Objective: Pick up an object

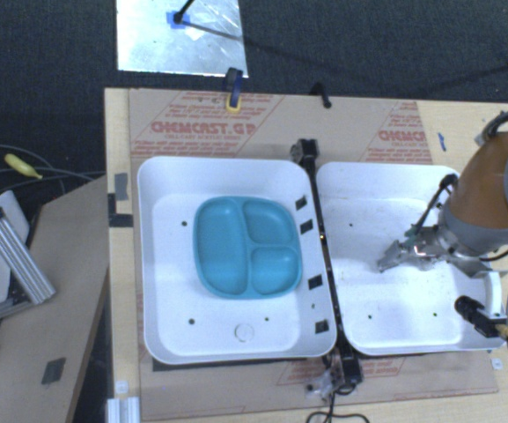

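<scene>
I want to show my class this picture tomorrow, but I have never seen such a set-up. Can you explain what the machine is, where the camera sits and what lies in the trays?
One camera looks down at a slant on a bench with two shallow white bins. The grey arm with an orange band is a robot reaching in from the right. Its gripper hangs over the right bin, with nothing visible between its fingers. A blue divided plate lies in the left bin.
</scene>
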`<state>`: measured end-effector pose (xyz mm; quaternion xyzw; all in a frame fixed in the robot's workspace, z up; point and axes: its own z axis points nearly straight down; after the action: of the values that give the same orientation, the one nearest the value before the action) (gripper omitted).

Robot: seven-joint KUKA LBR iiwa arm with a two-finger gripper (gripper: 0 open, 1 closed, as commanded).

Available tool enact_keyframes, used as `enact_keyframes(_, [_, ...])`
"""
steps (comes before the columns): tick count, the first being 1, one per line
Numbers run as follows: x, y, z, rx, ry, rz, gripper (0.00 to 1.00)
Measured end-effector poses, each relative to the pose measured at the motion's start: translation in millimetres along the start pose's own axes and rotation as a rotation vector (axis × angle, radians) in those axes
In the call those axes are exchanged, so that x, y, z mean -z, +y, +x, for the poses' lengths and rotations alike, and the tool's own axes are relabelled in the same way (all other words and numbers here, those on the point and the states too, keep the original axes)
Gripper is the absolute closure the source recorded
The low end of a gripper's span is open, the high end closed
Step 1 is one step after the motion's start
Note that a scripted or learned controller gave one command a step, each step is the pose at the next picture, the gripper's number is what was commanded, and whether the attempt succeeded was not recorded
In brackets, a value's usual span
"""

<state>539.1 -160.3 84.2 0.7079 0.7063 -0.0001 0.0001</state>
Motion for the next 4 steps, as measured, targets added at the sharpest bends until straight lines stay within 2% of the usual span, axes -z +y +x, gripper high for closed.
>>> enact_keyframes(1, [0,-22,-34,-0.001,-0.001,0.0,0.0])
enact_keyframes(2, [1,44,-2,0.011,0.0,-0.008,0.0])
enact_keyframes(3, [1,27,-43,0.001,-0.002,-0.002,0.0])
enact_keyframes(4, [12,29,-41,0.006,-0.002,-0.006,1.0])
